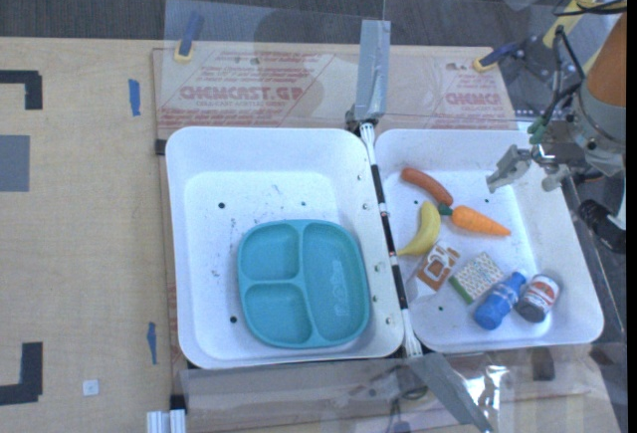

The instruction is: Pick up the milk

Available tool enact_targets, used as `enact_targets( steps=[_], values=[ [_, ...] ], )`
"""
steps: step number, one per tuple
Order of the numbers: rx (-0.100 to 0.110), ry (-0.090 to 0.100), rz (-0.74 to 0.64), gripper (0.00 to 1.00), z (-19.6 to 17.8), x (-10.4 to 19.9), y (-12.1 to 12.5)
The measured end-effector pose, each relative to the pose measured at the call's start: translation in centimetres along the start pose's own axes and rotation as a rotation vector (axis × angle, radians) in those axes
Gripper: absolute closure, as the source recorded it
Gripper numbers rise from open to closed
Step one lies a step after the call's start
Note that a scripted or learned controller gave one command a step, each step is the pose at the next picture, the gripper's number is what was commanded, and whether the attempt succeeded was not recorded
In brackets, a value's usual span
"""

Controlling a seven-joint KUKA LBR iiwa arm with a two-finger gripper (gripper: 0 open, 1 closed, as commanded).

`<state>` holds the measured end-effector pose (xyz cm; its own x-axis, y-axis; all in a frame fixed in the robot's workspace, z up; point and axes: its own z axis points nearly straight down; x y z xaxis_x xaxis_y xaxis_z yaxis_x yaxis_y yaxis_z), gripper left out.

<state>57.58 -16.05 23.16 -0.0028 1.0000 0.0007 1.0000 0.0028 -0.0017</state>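
Nearest the camera in the right bin (582,317) lies a tight cluster along its front side: a small dark can with a red-and-white label (537,298), a blue bottle (498,302) touching it on the left, then a green-and-white patterned box (476,276), and just beside that the milk (437,267), a small white carton with orange markings lying flat near the bin's left wall. The milk is hemmed in on two sides (the patterned box to its right, the banana's tip just behind it).

The left bin (199,222) holds a teal divided plate (302,284) with three compartments, sitting toward the front right corner of that bin; its floor is speckled with dark marks.

Farther back in the right bin, a yellow banana (424,229) curves along the left wall, an orange carrot (480,220) lies just beside it toward the middle, and a reddish sausage (427,185) lies beyond both, tilted.

At the far right rim the gripper (526,168) hangs above the bin, its two fingers spread apart with nothing between them, well apart from the milk. Behind the bins stand clear plastic panels (249,83) with red lettering.
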Motion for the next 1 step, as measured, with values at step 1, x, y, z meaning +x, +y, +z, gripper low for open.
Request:
enact_targets(
  steps=[1],
  values=[
    [-0.001,-0.001,-0.068,0.0,10.59,4.52,-2.13]
  ],
)
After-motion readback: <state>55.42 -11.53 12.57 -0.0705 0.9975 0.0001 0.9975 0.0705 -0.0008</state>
